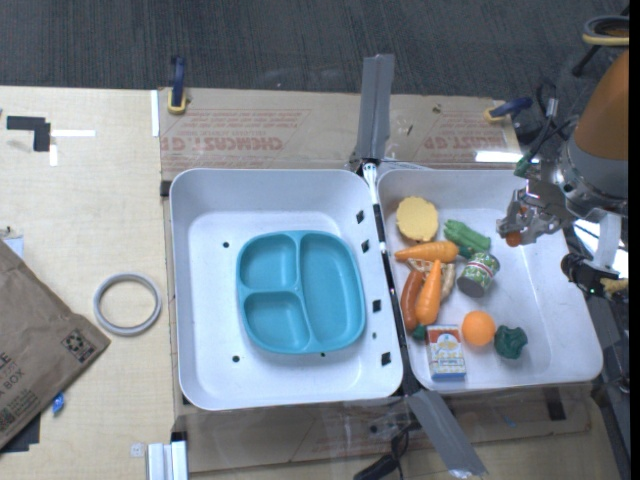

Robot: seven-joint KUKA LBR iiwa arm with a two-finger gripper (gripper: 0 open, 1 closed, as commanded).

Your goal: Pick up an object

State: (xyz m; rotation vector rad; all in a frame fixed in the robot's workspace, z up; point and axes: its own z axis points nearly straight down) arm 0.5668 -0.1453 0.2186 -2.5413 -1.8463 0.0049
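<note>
We are at the approach step: our gripper [522, 220] hangs over the right bin [560, 363], near its far right side, with nothing between its fingers that we can see. Whether those fingers are apart or together we cannot tell; they are too small and dark against the wrist.

The things to pick from all lie in the right bin, crowded toward its left wall. A yellow piece [418, 218] sits nearest the far left corner, with a green vegetable [466, 236] just beside it. Two carrots [427, 273] lie against the left wall, one crossing above the other. A small can [478, 274] rests near the middle, closest to the gripper. Toward the near edge sit an orange [479, 329], a dark green piece [511, 341] and a small carton [446, 353]. The left bin [200, 268] carries a teal divided tray [300, 291].

We judge the can or the green vegetable the handiest target. The next move calls for shifting left over the chosen thing, lowering with fingers spread, and closing on it clear of its neighbours.
</note>
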